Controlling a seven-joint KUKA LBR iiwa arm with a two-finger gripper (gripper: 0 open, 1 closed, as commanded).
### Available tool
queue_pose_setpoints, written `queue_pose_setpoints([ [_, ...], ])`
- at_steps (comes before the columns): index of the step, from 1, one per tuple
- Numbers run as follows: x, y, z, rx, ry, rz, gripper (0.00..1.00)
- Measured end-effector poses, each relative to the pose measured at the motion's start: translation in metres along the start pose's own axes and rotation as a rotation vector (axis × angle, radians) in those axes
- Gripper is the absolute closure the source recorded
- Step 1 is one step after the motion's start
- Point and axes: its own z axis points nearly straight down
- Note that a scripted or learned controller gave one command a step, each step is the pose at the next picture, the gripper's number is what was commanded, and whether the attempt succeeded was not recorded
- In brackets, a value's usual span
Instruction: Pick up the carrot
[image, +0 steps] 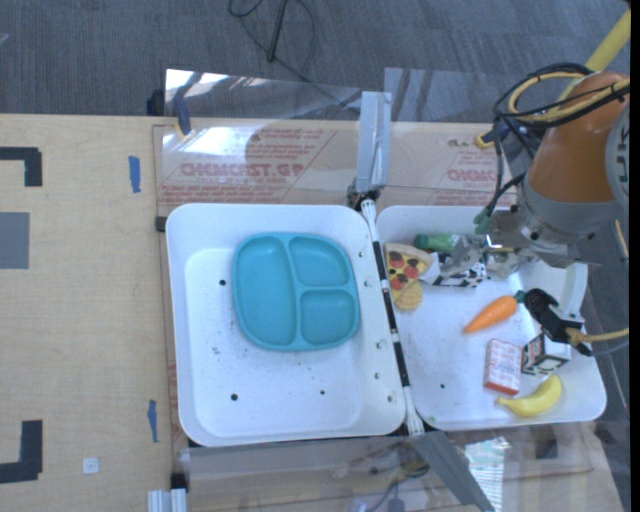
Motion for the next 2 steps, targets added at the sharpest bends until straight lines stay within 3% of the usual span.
queue_pose_setpoints([
  [1, -0.039, -0.042, 0.095, -0.008, -0.002, -0.251, 0.00],
  [2, -0.077, -0.048, 0.106, -0.013, -0.002, -0.157, 0.00],
])
